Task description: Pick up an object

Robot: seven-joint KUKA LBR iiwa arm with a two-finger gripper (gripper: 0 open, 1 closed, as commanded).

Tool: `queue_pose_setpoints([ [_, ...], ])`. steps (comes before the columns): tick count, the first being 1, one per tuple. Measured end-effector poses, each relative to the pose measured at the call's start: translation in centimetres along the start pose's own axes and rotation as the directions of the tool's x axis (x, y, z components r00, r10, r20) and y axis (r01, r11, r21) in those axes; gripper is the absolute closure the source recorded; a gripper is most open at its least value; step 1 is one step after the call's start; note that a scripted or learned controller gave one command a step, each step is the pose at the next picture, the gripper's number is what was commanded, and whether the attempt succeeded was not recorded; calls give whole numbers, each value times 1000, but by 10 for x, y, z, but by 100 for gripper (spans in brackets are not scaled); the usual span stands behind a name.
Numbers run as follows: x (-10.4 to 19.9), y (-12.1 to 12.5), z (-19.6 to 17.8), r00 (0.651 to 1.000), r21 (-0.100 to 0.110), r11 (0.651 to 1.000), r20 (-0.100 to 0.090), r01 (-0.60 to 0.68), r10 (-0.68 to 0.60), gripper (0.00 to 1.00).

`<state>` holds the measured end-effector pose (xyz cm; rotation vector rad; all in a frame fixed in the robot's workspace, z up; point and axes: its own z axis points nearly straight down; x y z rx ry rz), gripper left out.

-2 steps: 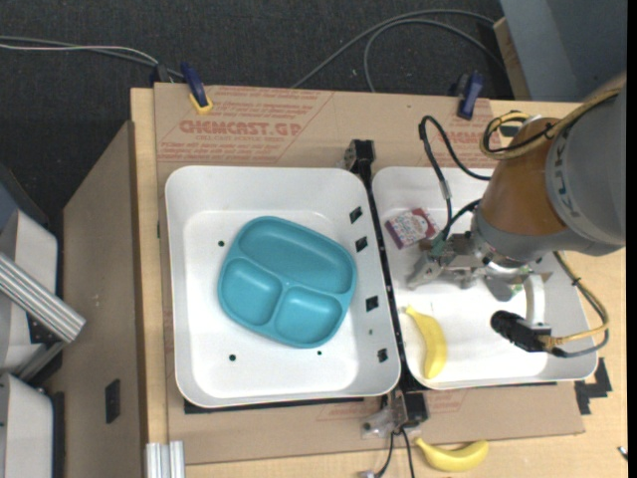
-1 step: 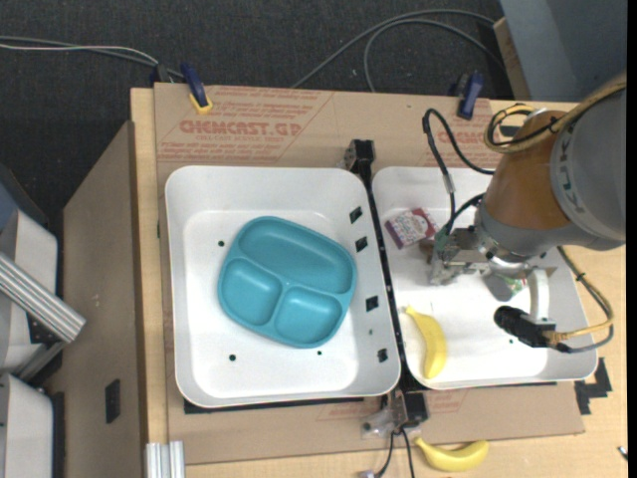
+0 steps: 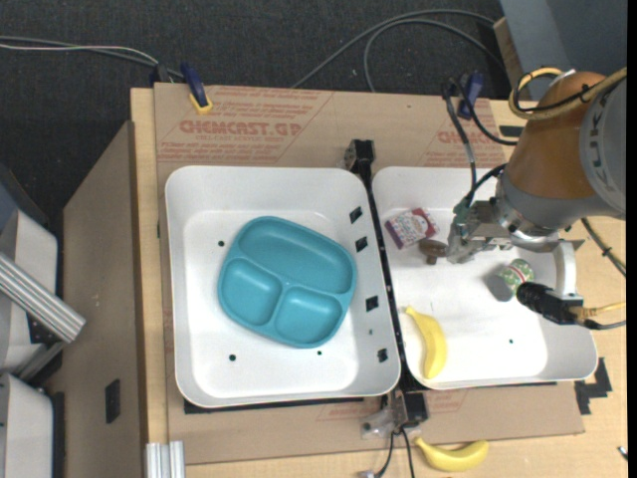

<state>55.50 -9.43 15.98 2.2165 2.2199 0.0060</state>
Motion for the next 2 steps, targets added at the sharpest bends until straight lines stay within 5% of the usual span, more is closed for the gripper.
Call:
queue_pose_setpoints([
  [2,0,3,-108,1000,-2,1000,0,0,0,100],
])
